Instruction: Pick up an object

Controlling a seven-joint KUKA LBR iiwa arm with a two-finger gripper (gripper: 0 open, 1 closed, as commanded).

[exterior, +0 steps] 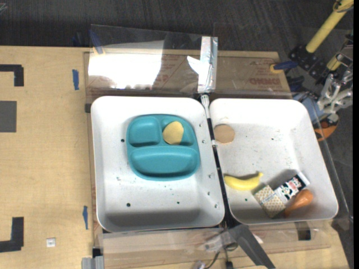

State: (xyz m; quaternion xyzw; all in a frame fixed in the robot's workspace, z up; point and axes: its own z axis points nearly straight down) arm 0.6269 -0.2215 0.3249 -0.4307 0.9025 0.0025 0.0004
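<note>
In the right bin a yellow banana lies near the front left. Beside it are a small speckled tan box, a black-and-white carton and an orange piece at the front right corner. A tan round disc rests near that bin's back left. The left bin holds a teal divided plate with a yellow round item in its upper right compartment. My gripper hangs outside the right bin, off its back right corner, away from every object.
A clear plastic sheet with a taped upright strip stands behind the bins. Yellow and blue equipment sits at the far right on dark floor. Tan board extends left of the bins.
</note>
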